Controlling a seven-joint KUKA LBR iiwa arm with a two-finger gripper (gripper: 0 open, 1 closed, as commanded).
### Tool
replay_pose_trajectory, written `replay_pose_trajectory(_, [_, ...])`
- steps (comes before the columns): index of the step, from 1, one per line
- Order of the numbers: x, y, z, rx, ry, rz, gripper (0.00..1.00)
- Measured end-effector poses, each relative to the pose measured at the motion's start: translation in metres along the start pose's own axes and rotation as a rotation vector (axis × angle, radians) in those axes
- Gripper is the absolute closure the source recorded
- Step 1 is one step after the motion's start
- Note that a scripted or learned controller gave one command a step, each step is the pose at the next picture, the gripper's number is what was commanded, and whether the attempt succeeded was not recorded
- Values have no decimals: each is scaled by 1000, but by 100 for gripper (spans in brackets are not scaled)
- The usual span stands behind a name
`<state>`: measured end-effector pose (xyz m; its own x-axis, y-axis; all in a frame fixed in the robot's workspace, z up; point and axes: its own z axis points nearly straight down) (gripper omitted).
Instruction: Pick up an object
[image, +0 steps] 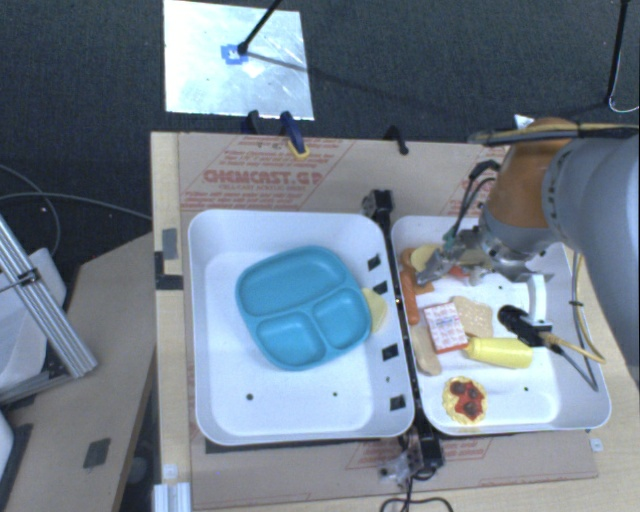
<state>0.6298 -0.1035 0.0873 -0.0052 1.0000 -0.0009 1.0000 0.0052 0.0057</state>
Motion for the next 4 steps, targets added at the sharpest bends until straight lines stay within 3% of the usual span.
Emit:
replay_pose_trajectory(1, [16, 18, -1, 11, -8, 0, 0])
replay_pose_trajectory(2, [16, -22, -2, -7, -4, 7, 0])
replay_pose_trajectory(3, [19, -20, -13, -8, 0, 5, 100])
replay_pose_trajectory(4, [81, -69, -103, 0, 4, -4, 100])
